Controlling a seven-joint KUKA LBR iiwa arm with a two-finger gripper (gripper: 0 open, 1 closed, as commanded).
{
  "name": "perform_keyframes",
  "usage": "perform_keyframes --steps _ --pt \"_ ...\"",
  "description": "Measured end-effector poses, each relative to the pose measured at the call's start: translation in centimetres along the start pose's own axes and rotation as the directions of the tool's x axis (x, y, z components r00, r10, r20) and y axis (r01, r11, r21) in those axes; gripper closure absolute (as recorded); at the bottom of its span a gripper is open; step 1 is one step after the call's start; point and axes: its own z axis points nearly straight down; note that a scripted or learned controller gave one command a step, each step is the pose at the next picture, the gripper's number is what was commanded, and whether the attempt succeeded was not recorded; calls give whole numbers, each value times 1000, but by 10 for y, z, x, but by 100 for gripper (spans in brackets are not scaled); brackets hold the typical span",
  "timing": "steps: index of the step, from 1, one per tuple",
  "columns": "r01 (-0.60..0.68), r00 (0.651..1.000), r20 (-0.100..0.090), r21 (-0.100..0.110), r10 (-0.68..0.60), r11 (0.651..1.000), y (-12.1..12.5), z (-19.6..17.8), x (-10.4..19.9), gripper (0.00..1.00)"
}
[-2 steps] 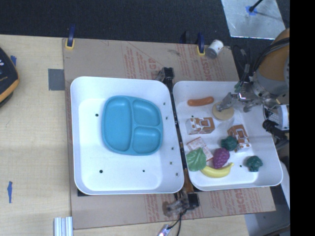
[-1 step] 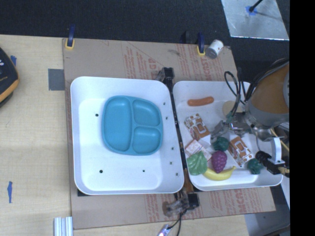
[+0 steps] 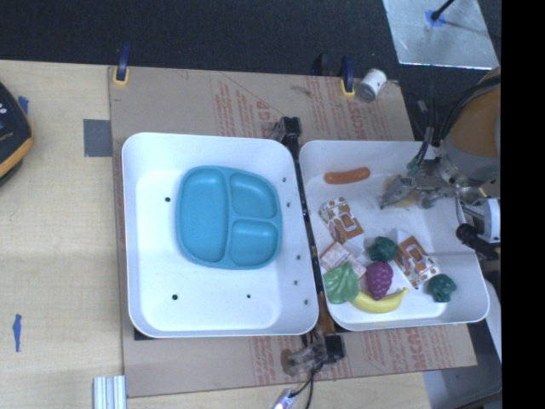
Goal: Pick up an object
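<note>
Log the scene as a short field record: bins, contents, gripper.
left bin: holds a blue plate with three compartments
right bin: toy food
items: sausage, two cartons, broccoli, grapes, banana, lettuce
gripper: low over the right bin's upper right, near its floor
held: nothing seen between the fingers
nearest item: sausage, to the gripper's left

Cardboard [image 3: 255,100] print — red, unreadable
</note>
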Motion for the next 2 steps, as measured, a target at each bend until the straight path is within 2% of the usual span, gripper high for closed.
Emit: perform_keyframes --steps 1,2 --pt "0 1000 -1 1 0 1000 41 0 0 0" --pt "-1 1000 -1 2 1 1000 25 0 0 0"
